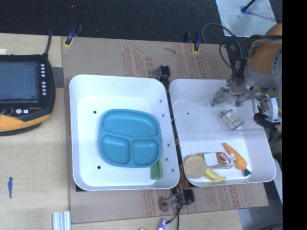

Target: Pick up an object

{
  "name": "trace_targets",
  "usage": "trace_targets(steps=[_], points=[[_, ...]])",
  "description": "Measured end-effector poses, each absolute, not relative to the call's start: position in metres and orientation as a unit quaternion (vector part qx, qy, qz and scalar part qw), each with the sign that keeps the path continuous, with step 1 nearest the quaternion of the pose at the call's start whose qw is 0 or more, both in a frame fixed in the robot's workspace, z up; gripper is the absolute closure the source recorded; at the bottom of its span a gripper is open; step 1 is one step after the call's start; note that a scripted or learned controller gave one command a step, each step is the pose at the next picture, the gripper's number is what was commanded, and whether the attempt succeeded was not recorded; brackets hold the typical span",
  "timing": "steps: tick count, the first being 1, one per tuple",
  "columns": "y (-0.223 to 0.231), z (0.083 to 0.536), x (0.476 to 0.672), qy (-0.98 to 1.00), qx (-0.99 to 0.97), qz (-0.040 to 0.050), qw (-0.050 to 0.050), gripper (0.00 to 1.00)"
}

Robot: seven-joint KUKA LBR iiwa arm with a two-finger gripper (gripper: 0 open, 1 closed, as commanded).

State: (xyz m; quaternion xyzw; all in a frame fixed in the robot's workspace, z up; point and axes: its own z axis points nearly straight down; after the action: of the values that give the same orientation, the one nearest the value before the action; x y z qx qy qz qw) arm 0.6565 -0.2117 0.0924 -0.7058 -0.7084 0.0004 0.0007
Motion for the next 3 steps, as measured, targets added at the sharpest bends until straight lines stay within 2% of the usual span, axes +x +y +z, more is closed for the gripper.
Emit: trace_targets(steps=[1, 2, 3], points=[[-0.212, 0.138, 0.594, -0.708, -0.706, 0.0005, 0.001, 0.00], [-0.212, 0.091, 0.540, -0.709, -0.705, 0.0016, 0.001, 0.00], [-0.195, 0.092, 0.479, -0.709, -0.705, 0.0012, 0.001, 0.00]])
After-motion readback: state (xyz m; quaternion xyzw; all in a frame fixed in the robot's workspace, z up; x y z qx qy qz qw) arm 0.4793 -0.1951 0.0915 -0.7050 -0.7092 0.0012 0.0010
